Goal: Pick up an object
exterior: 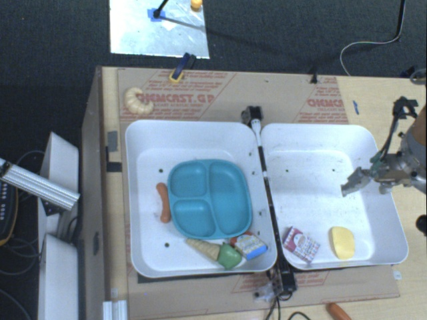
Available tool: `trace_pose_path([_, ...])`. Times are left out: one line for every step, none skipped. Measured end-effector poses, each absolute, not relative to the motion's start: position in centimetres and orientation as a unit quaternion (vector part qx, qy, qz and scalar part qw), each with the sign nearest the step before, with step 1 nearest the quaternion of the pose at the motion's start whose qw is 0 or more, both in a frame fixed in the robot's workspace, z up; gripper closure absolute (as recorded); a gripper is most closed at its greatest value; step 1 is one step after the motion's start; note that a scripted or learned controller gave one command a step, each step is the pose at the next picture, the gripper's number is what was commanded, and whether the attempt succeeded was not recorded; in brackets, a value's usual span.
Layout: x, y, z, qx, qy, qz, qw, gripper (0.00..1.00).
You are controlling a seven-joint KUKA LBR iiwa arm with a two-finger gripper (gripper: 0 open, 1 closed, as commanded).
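The table (220, 89) carries 2 shallow white bins side by side. The left bin (143, 179) holds a blue divided plate (209, 199) near its middle. Just to the plate's left lies an orange sausage-shaped piece (163, 202), lengthwise along the bin. Along the bin's near edge, below the plate, lie a pale cone-shaped piece (203, 248), a green block (229, 257) touching the cone's wider end, and a small blue and white packet with a red edge (252, 246) just beside the green block.

The right bin (320, 142) holds 2 things near its front edge: a red and white packet (301, 245) toward its left corner, and a yellow rounded piece (343, 242) to the right of it, the 2 apart from each other.

The tool (353, 182) reaches in from the right over the right bin, above its right half, well above the yellow piece and not touching it or the packet. Nothing shows between its tips; whether they stand apart or together, I cannot tell.

On the table behind the left bin lie a cream curled piece (138, 99) and a yellow and blue item (180, 69) at the far edge. An orange piece (339, 310) lies at the table's near edge
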State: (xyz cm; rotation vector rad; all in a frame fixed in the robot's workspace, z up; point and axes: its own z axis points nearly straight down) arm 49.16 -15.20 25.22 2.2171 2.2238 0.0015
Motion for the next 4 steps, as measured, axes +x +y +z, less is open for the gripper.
trace_pose_path([54.5, -8.2, 15.0, 0.706, 0.708, -0.0003, -0.001, 0.0])
trace_pose_path([54.5, -8.3, 15.1, 0.707, 0.708, -0.0001, 0.0, 0.0])
trace_pose_path([62.4, -14.3, 18.9, 0.707, 0.707, 0.0009, 0.003, 0.0])
trace_pose_path([61.6, -13.7, 8.4, 0.707, 0.707, 0.0005, 0.001, 0.0])
